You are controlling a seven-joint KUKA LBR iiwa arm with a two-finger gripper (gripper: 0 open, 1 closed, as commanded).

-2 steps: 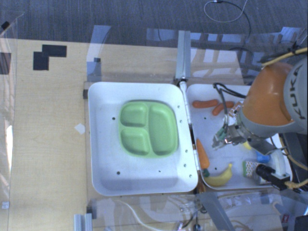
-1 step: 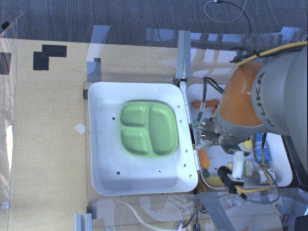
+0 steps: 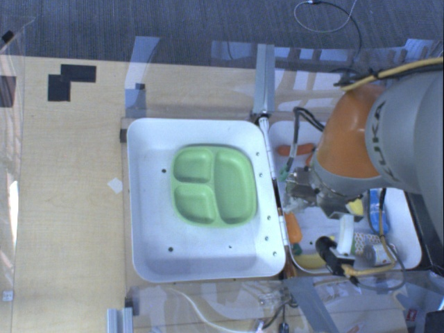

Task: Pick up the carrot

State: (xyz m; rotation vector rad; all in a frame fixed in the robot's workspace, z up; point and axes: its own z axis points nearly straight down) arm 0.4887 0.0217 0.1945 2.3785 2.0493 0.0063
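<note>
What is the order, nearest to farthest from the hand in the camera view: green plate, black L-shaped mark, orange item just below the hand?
1. orange item: right bin, just below the hand.
2. green plate: left bin.
3. black mark: bench, far left.

2 bins sit side by side on the bench [image 3: 69,207]: the left bin [image 3: 149,255] at frame centre holds a 3-compartment tray [image 3: 212,185], while the right bin [image 3: 409,248], lower right, lies under the arm [image 3: 388,137], with a carrot [image 3: 293,228] by its left wall.
</note>
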